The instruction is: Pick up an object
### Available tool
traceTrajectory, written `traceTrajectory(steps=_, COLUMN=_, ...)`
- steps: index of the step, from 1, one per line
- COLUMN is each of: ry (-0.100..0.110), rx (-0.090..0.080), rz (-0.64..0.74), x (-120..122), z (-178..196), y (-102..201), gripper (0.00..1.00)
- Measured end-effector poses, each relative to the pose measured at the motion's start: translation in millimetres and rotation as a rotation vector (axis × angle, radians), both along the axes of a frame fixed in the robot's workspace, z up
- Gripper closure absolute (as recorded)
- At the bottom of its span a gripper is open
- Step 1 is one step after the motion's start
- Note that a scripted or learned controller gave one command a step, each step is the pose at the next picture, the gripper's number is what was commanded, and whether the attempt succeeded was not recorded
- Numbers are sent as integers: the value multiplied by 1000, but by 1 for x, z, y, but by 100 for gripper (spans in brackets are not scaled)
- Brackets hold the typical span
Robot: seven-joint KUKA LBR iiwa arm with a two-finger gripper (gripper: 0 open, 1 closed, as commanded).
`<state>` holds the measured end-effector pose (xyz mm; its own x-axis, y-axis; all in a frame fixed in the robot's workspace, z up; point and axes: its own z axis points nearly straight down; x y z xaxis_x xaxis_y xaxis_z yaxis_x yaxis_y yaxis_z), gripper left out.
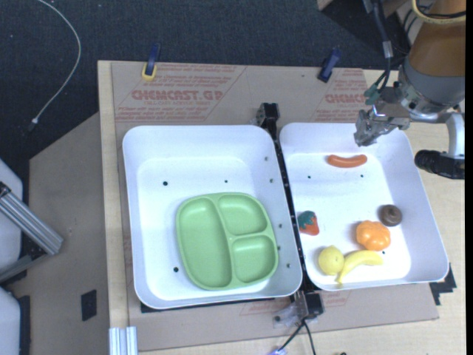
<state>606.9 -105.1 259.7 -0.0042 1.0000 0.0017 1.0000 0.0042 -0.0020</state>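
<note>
- A white cable (55, 21) curves over the dark floor at far left, and a metal rail (29, 217) lies slanted at the left edge.
- The worktop (111, 198) is a brown board printed with red lettering; a blue-and-yellow clamp (151, 63) grips its far edge on the left, and a blue clamp (329, 65) grips it further right.
- The left bin (148, 168) holds a green divided plate (226, 239) with three compartments, lying flat in the near half of the bin.
- A black clip (267, 114) sits at the far end of the seam between the two bins.
- The right bin (421, 220) holds the toy foods. A strawberry (308, 222) lies against its left wall.
- A lemon (331, 259) rests near the front, touching a banana (358, 262) that lies just to its right.
- A sausage (346, 160) lies across the far part of the bin, well apart from the other pieces.
- An orange pepper (372, 234) sits just above the banana, with a brown doughnut-like piece (390, 214) just beside it to the upper right.
- The tool (367, 133) hangs over the far edge of the right bin, just above and behind the sausage; nothing shows between its fingers, and I cannot tell whether they are spread or closed.
- The grey arm with its orange band (437, 46) reaches in from the upper right.
</note>
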Motion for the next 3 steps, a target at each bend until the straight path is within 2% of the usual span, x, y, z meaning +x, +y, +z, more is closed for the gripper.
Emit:
traceTrajectory(steps=2, ry=0, rx=0, rz=1, x=-19, z=-1, y=92, gripper=100)
traceTrajectory(steps=3, ry=2, rx=0, rz=1, x=-33, z=-18, y=138, gripper=100)
